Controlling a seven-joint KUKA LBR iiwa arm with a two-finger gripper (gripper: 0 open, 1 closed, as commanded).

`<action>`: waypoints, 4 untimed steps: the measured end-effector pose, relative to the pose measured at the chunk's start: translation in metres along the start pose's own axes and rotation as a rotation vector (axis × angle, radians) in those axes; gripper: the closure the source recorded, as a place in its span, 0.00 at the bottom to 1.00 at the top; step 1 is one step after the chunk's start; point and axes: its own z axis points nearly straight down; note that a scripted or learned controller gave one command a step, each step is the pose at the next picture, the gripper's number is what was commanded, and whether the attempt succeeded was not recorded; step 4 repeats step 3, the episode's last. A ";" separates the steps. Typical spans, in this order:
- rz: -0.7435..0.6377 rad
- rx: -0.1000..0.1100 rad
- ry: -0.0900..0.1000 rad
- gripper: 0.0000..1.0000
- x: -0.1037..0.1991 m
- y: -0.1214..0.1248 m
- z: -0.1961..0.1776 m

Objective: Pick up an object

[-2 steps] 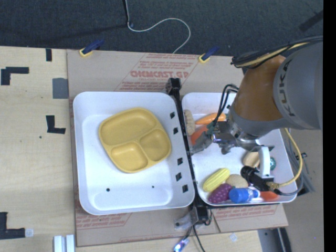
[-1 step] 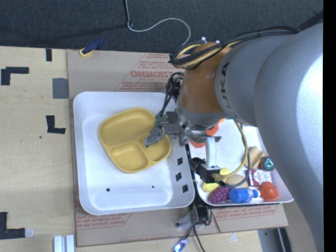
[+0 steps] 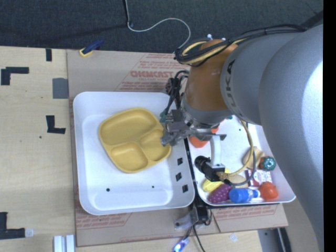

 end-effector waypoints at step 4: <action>-0.005 -0.007 0.000 1.00 -0.017 -0.060 -0.247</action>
